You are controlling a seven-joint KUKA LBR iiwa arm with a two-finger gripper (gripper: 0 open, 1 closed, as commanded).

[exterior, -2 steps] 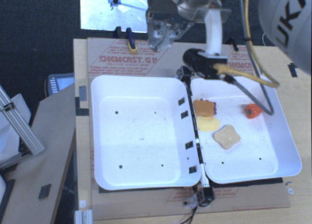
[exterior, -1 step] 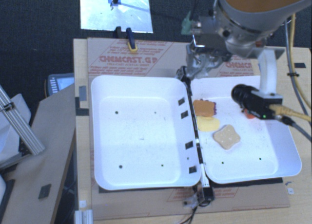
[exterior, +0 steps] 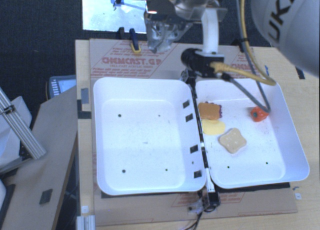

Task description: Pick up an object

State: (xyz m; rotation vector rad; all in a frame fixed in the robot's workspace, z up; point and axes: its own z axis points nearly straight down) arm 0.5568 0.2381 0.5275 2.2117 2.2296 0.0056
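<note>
Gripper hovering beyond the bins; finger state: cannot tell.
It should be centring over the toast piece before descending.

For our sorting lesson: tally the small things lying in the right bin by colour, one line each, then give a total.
Tan toast piece: 1
Yellow slice: 1
Orange-brown block: 1
Orange-red piece: 1
Total: 4, all in the right bin
</note>
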